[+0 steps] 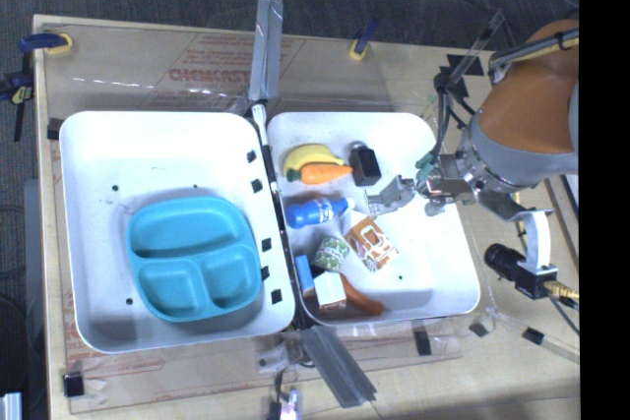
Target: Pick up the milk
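Nearest to the lens stood the grey arm (pixel 522 128) with its orange band, which reached in from the right over the edge of the right bin (pixel 448 256). Its hand (pixel 391 196) hung over the middle of that bin, and I could not tell if it was spread or pressed together. No object was seen in its grip.

The milk (pixel 372 244), a small carton with an orange and white print, lay tilted on the floor of the right bin, a little toward the front from the hand and apart from it. Just on its left was a round green and white object (pixel 332 253), and behind that one lay a blue bottle (pixel 315 210) on its side. At the front wall there were a brown and white box (pixel 330 291) and a brown sausage (pixel 366 304), touching each other. At the back of the bin an orange carrot (pixel 326 174) rested against a yellow banana (pixel 311 155), with a black object (pixel 364 163) just on their right.

The left bin (pixel 89 172) held a blue divided tray (pixel 193 256). Both bins sat side by side on the worktop (pixel 128 54).
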You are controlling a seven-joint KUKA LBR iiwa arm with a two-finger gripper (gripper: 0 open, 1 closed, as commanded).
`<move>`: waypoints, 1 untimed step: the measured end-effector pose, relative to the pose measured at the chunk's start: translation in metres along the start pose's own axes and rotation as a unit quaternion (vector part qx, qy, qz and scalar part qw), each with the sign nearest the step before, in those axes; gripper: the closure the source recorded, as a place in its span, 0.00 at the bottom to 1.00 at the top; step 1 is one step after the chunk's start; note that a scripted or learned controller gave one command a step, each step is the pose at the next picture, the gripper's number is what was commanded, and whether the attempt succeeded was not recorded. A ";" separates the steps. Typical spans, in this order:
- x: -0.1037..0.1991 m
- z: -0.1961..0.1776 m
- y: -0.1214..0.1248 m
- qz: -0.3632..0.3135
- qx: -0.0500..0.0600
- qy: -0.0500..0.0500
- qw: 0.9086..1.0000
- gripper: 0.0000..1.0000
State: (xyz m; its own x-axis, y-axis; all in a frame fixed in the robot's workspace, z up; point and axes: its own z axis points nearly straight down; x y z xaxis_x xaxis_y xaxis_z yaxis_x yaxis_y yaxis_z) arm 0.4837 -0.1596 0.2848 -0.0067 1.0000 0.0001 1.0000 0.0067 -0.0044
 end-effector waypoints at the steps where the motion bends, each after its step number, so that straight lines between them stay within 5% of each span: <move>1: -0.024 0.053 -0.007 -0.110 0.000 0.000 0.994 0.00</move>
State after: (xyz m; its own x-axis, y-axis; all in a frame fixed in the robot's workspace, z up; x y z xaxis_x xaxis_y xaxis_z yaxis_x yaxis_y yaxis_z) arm 0.4762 -0.1837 0.2321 -0.2244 0.9745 0.0014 0.9745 0.2244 -0.0040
